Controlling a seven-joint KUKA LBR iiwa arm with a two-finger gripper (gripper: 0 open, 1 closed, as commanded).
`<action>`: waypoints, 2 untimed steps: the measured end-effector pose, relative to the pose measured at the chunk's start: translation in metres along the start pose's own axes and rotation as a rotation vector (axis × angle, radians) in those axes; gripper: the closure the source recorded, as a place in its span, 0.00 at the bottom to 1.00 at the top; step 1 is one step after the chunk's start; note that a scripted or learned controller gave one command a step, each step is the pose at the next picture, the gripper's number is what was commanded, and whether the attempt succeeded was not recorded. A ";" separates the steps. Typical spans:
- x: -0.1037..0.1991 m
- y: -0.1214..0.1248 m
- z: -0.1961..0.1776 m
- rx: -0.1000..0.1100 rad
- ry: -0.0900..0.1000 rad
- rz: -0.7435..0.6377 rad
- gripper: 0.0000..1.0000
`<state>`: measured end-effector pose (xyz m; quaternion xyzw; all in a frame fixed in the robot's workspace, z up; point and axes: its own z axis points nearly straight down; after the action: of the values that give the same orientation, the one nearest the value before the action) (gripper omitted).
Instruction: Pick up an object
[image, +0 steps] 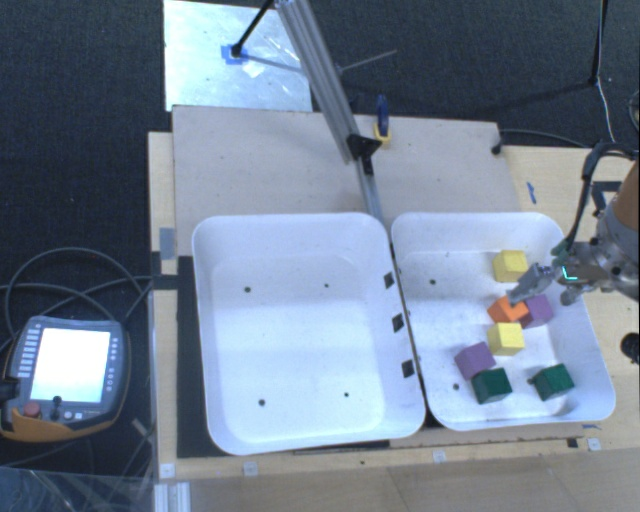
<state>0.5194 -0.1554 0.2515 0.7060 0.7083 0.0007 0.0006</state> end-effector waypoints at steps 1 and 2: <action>-0.004 0.003 0.061 0.005 0.001 0.002 0.00; -0.008 0.000 0.123 0.006 0.001 0.002 0.00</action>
<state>0.5199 -0.1633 0.1282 0.7067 0.7076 -0.0009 -0.0020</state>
